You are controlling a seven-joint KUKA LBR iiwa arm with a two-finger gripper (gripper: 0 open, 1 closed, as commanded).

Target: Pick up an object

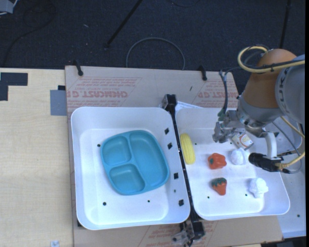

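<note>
The right bin [278,205] holds a yellow corn cob [187,148] along its left wall, an orange-red pepper [217,161] in the middle, a red strawberry-like piece [220,185] below it, and two white lumps [238,157] [257,187]. My gripper [222,133] hangs over the upper middle of this bin, above and just right of the pepper and close to the nearer white lump. Its fingertips are too small and dark to read. Nothing is visibly held.
The left bin [87,138] carries a blue divided plate [134,161]. A black divider [176,158] runs between the bins. The arm's orange band [265,86] and cables loom over the right bin's upper right corner. Wooden bench lies to the left.
</note>
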